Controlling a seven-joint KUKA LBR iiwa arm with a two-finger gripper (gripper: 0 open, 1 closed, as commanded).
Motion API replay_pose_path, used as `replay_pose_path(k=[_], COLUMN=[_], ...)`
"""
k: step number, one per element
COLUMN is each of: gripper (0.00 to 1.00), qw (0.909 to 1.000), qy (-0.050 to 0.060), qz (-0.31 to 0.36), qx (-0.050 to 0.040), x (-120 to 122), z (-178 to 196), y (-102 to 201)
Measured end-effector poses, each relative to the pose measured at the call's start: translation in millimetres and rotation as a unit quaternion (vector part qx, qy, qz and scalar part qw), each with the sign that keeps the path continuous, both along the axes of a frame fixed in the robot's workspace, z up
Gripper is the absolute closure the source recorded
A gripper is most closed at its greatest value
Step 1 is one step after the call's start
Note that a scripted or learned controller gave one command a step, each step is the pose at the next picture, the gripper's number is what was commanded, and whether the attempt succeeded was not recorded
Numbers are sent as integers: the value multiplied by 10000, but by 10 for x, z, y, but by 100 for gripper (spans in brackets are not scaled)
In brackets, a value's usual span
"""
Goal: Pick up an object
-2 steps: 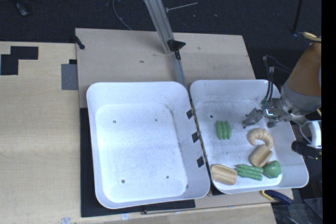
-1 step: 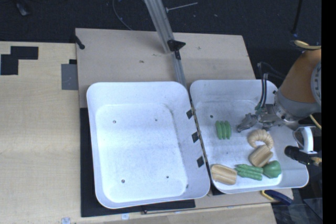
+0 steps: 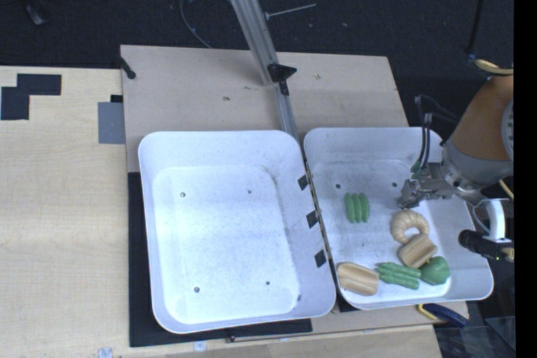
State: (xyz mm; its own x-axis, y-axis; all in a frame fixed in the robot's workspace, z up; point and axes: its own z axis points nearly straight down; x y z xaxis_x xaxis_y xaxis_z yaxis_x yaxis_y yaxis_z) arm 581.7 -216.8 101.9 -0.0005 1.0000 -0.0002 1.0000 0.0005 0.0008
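- The bench was a pale board lying under both bins, with a lighter wooden surface beside it at the view's left.
- The left bin was the larger white tray, its floor showing a few small dark dots.
- The right bin sat just beside it, their rims touching along the middle, where three small black clips stood in a row.
- The arm came in from the right edge, its orange band above a grey wrist, over the right bin's far right corner.
- A ribbed metal rail slanted down from the top of the view to a black bracket on the bench behind the bins.
- The gripper hung low over the right bin's right half, just above the pale ring; whether its claw was wide or narrow could not be told, and nothing could be seen between its fingers.
- A pale ring-shaped object lay on the bin floor just below the gripper.
- A tan roll-like piece lay touching the ring's near side.
- A tan bun-like piece rested at the bin's near rim.
- A long green piece lay between the bun and a rounder green piece.
- A small ribbed green object lay apart, near the bin's middle.
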Motion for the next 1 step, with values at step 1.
replay_pose_path(k=[1], gripper=[100], qw=[10000], qy=[-11], qz=[-3], qx=[-4], x=[8], z=[419], y=[15])
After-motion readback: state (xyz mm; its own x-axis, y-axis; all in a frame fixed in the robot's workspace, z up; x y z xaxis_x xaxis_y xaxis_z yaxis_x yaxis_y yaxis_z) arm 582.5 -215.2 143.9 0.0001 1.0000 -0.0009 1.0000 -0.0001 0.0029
